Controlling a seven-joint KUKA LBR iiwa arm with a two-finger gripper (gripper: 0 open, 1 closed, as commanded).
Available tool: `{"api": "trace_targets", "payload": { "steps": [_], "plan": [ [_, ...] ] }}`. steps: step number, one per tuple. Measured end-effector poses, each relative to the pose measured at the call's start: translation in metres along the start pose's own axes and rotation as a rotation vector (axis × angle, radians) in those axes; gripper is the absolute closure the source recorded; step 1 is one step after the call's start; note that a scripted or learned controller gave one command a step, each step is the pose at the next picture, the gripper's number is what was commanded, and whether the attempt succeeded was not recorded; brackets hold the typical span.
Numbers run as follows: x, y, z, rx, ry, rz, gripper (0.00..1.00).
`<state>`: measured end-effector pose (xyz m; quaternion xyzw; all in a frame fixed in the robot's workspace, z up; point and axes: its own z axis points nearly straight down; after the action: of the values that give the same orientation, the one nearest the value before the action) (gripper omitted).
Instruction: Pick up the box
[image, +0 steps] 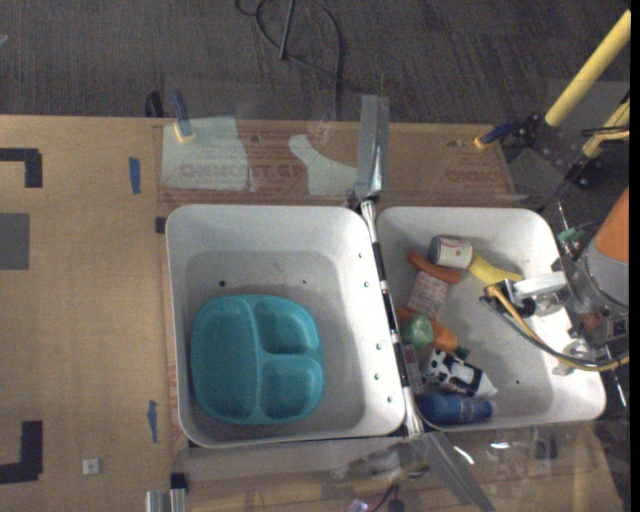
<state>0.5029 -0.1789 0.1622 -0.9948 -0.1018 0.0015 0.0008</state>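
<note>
The box (428, 293), a small pale carton with reddish print, lies flat in the right bin (520, 225) near its left wall. It sits just below an orange carrot-shaped toy (432, 268). My gripper (588, 325) hangs over the right side of that bin, well to the right of the box and apart from it. Nothing shows between it and the box except bare bin floor.
In the right bin a small can (451, 250) and a yellow banana-like piece (492, 269) lie at the back. Along its left wall sit a green toy (421, 329), a black-and-white item (458, 375) and a blue bottle (455, 408). The left bin (200, 235) holds a teal divided plate (257, 358).
</note>
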Motion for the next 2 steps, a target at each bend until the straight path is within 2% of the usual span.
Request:
{"api": "trace_targets", "payload": {
  "steps": [1,2],
  "plan": [
    [0.0006,-0.0011,-0.0091,0.002,-0.003,-0.004,1.0],
    [0.0006,-0.0013,-0.009,0.002,-0.003,-0.004,0.0]
  ]
}}
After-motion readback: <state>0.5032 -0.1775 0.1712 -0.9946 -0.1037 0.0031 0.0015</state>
